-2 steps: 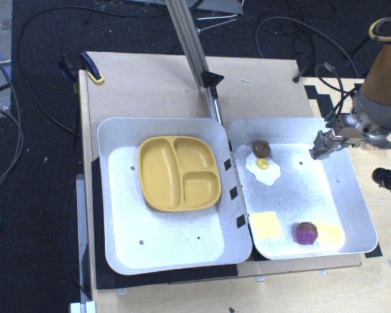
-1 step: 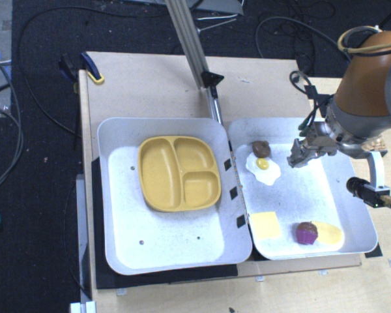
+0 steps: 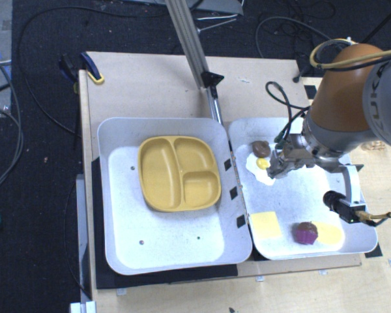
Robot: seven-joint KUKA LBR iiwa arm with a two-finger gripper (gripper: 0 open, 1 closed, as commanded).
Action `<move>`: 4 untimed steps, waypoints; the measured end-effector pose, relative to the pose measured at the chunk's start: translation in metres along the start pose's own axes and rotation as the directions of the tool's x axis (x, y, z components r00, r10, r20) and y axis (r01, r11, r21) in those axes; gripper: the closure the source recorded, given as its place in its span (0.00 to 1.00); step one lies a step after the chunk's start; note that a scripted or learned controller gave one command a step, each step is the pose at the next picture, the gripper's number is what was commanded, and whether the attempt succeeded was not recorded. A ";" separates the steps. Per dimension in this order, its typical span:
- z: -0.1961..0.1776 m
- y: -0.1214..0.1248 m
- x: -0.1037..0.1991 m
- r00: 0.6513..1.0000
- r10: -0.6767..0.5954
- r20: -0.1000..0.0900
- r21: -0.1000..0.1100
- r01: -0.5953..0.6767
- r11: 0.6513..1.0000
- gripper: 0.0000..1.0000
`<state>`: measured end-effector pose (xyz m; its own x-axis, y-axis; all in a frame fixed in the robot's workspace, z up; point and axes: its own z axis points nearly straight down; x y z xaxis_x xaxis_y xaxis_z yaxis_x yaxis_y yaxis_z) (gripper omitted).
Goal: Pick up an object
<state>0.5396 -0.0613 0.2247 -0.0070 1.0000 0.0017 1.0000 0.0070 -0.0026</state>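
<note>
I am reaching in from the right side of the bench [image 3: 150, 77], my gripper [image 3: 278, 165] hanging low over the far-left part of the right bin [image 3: 352, 246]. How it is set cannot be told from this slanted view; nothing is showing clearly clamped in it. Just beside its tip a fried-egg toy [image 3: 260, 168], white with a yellow yolk, is lying against the bin's left wall, and whether I am touching it cannot be told. A small brown lump [image 3: 261, 149] is sitting just beyond the egg, near the bin's far-left corner. Along the near edge of the same bin a pale yellow square block [image 3: 266, 225] is lying towards the left corner, a purple object [image 3: 305, 233] is sitting near the middle, and a yellow flat piece [image 3: 330, 235] is touching the purple one on its right. The left bin [image 3: 117, 240] is carrying a yellow divided plate [image 3: 180, 173], upright, in its far half. A metal pole [image 3: 189, 34] is slanting across the bench's far edge.
</note>
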 end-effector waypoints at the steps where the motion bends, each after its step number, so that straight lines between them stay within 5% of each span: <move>1: 0.009 -0.009 0.051 1.000 0.000 0.001 0.000 0.000 1.000 1.00; 3: 0.004 -0.044 0.161 1.000 -0.003 0.000 -0.001 0.003 1.000 1.00; 4: 0.003 -0.043 0.157 1.000 0.005 0.002 -0.002 -0.005 1.000 0.00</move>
